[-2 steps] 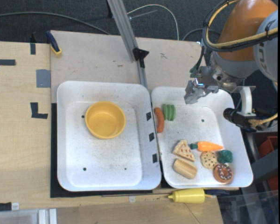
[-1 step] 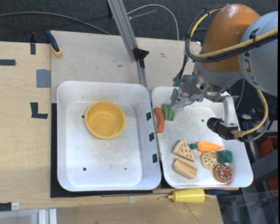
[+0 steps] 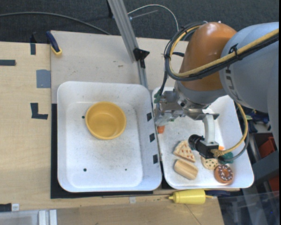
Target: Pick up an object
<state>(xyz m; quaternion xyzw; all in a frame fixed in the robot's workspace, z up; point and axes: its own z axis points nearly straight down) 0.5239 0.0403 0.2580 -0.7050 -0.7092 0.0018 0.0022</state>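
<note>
My gripper (image 3: 160,116) hangs low over the left edge of the right bin (image 3: 241,125), under the orange band of the arm. A small orange piece (image 3: 160,129) lies just below it by the bin's wall. Toy food lies in the bin's front part: a pizza slice (image 3: 183,150), a tan bread roll (image 3: 185,169), a cookie (image 3: 209,162) and a brown doughnut (image 3: 223,173). In the left bin (image 3: 70,172) a yellow bowl (image 3: 106,120) stands upright.
A yellow bottle (image 3: 189,197) lies on the bench in front of the right bin. A slanted metal pole (image 3: 126,29) rises behind the bins. A black part with cables (image 3: 200,144) hangs off the arm above the pizza slice.
</note>
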